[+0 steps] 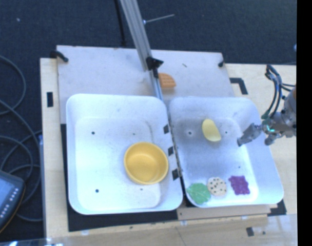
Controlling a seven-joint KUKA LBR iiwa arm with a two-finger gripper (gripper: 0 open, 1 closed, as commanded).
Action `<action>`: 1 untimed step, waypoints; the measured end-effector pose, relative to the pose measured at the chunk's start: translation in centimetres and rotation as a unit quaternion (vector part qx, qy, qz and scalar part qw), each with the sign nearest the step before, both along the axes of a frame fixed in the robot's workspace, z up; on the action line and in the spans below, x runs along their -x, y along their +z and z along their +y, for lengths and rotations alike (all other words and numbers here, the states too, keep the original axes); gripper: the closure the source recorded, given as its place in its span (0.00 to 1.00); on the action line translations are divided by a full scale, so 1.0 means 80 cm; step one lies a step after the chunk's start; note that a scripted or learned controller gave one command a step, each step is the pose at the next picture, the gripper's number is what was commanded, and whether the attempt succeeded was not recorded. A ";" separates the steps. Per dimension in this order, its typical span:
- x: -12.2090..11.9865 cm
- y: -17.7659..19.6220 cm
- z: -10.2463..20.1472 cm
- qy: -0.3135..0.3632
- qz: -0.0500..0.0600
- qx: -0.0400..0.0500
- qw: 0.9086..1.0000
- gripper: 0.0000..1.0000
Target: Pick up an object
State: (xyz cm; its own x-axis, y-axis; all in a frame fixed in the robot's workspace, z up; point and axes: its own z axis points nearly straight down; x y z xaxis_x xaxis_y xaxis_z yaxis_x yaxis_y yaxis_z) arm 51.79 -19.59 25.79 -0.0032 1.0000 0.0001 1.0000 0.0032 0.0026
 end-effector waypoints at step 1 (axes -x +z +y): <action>0.000 -0.053 0.003 -0.002 0.003 0.001 1.000 0.00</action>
